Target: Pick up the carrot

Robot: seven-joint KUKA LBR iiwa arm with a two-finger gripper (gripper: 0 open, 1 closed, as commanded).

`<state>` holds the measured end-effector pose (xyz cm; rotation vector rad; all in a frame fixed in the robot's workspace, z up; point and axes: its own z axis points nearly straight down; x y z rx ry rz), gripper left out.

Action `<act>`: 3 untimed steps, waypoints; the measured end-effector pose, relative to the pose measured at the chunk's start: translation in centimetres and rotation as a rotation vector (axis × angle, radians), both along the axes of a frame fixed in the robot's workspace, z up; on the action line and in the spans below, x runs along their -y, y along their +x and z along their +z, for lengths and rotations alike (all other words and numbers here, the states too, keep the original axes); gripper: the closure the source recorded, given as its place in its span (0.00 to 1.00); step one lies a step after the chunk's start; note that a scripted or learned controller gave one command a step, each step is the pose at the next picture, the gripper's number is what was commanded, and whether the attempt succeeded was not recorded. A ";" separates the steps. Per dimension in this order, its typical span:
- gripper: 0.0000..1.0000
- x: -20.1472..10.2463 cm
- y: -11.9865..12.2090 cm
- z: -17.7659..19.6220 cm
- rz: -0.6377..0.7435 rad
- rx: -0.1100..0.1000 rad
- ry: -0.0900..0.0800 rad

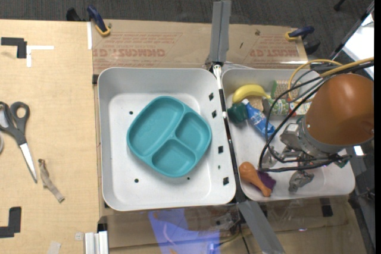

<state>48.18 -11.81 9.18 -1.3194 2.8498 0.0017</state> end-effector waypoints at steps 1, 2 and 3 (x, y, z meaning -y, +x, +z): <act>0.00 8.2 1.9 3.6 -0.052 0.004 0.000; 0.00 6.7 2.2 0.1 0.053 0.002 0.001; 0.00 0.9 0.4 0.0 -0.004 0.000 0.001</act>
